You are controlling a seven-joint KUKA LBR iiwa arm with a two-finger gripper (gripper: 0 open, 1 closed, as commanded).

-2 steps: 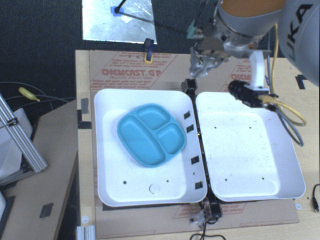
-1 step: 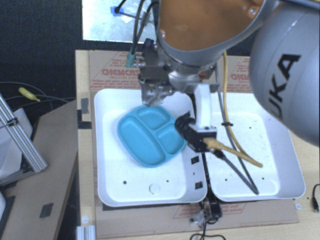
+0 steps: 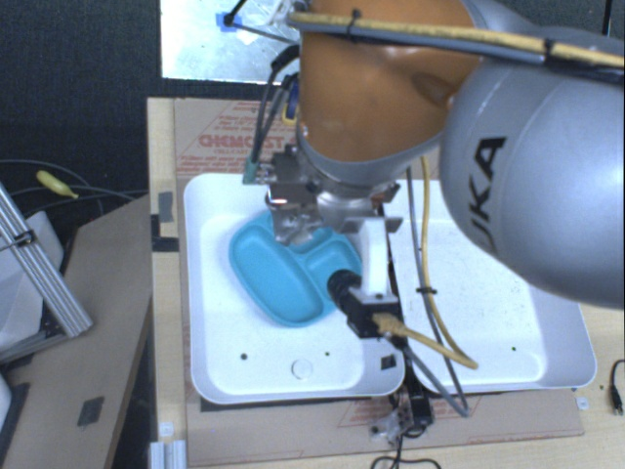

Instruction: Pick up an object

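Grey KUKA arm with orange band above the wrist (image 3: 391,66) takes up the upper right of the camera view, reaching down over the near edge of the left bin.

Desk, brown board surface with red printing (image 3: 220,135), carries two shallow white plastic bins side by side. Left white bin (image 3: 210,262) is seen almost whole; right white bin (image 3: 527,350) is partly covered by the arm body and cables.

Light blue plastic divided tray (image 3: 278,277) lies flat in the left bin, toward its middle, long axis running diagonally from upper left to lower right. Its far right part is hidden under the wrist hardware.

Claw (image 3: 293,225) sits directly above the upper edge of the blue tray, at or very close to its rim. Finger spread: cannot tell, wrist housing blocks the view. Contact with the tray also cannot be confirmed.

Yellow cable (image 3: 435,291) hangs from the wrist across the boundary between the two bins.
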